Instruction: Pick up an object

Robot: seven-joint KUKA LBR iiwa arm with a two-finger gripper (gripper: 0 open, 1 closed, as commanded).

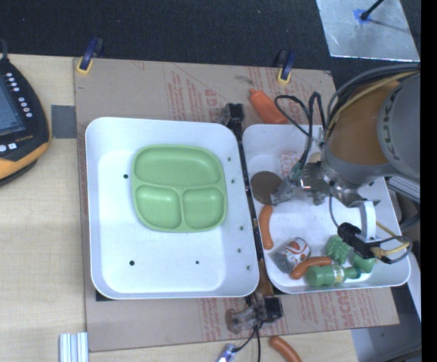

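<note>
The grey arm with the orange band (pixel 369 138) reaches in from the right and hangs over the right-hand shallow white bin (pixel 399 277). Its claw (pixel 303 185) sits low over the upper-middle part of that bin, beside a round brown disc (pixel 264 185) near the bin's left wall. From this angle the wrist hides the claw's tips; whether it is spread or closed cannot be told, and nothing is seen held in it.

Contents of the right bin:
- an orange carrot-shaped piece (pixel 266 227) lying along the left wall, below the brown disc;
- a small rounded white and orange object (pixel 294 250) near the lower middle;
- a second orange piece (pixel 312 266) just beside it, lying at a slant;
- a green cylinder-shaped piece (pixel 325 277) against the lower wall;
- a bumpy green toy (pixel 344 250) near the lower right, partly under black cabling.

The left-hand shallow white bin (pixel 112 277) holds a pale green plastic plate with three compartments (pixel 179 187), lying flat in its upper middle.

Both bins rest on a brown cardboard sheet (pixel 165 89) on the wooden bench (pixel 22 277). An orange and grey handheld control pendant (pixel 3 123) lies on the bench at the far left.
</note>
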